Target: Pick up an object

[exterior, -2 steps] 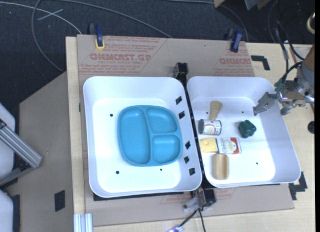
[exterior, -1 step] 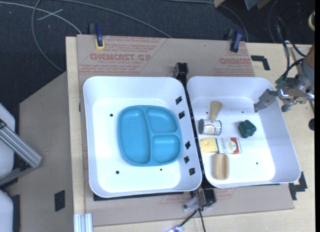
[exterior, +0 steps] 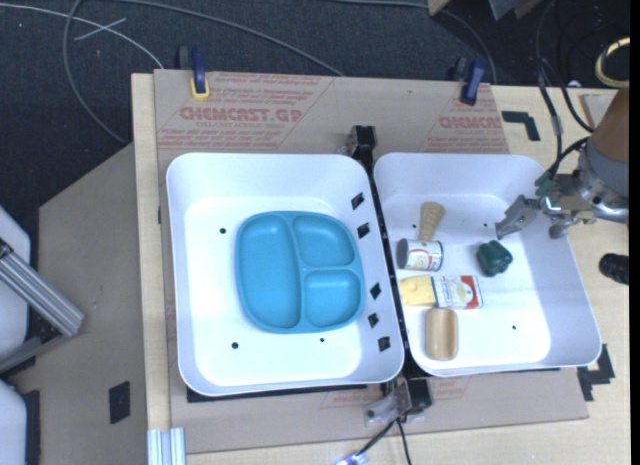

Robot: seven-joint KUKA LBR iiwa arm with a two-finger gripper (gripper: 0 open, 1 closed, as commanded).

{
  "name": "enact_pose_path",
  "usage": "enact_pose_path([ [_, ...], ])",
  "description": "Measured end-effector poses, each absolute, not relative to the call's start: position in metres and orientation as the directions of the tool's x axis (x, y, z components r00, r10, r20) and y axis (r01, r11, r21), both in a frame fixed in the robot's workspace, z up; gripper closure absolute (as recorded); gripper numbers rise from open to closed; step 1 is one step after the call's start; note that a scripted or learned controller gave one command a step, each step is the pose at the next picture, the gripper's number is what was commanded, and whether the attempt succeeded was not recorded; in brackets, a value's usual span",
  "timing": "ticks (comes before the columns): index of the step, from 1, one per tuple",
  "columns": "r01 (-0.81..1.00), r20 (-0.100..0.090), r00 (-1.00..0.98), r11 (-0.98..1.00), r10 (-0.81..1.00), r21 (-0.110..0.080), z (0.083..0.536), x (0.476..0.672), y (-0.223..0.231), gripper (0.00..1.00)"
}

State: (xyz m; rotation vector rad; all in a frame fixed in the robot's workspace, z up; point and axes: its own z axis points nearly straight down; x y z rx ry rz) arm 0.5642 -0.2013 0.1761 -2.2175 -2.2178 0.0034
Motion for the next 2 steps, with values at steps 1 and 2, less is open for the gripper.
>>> enact_pose_path([
  [1,1.000,0.003,0.000,0.000,1.000,-0.007,0.120,0.565,-0.210,0.00],
  [2,1.000,0.003,0.000,0.000,1.000,-0.006,0.083,0.565,-0.209,0.00],
])
